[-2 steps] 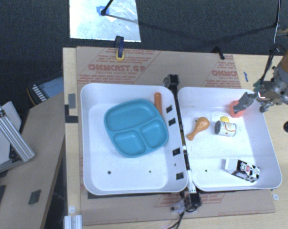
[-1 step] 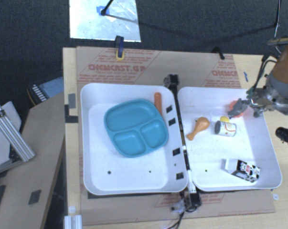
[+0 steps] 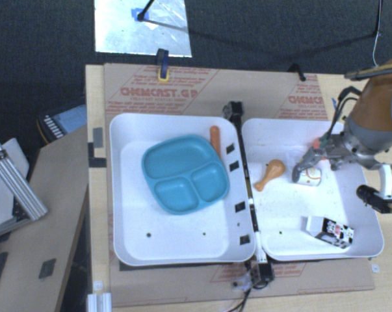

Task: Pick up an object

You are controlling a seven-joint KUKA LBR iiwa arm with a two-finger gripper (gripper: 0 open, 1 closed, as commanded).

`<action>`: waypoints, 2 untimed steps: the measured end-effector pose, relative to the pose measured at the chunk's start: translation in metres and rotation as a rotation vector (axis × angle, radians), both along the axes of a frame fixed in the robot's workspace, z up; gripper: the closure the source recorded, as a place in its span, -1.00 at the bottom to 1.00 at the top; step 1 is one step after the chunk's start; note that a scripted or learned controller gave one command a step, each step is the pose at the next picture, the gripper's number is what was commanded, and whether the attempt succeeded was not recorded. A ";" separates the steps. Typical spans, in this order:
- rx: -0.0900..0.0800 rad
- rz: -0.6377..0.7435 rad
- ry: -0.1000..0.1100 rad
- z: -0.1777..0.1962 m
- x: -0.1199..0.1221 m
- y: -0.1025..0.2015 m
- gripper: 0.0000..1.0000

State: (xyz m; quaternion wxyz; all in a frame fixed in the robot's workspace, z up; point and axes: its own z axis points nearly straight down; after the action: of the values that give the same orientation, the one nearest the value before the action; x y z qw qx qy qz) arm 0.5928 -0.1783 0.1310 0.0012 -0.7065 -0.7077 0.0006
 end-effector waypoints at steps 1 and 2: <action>-0.003 0.000 -0.008 0.015 0.002 -0.001 1.00; -0.004 0.002 -0.011 0.078 0.009 -0.003 1.00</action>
State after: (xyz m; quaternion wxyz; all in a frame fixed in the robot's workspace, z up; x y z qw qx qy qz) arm 0.6019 -0.1813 0.2094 -0.0040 -0.7056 -0.7086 -0.0020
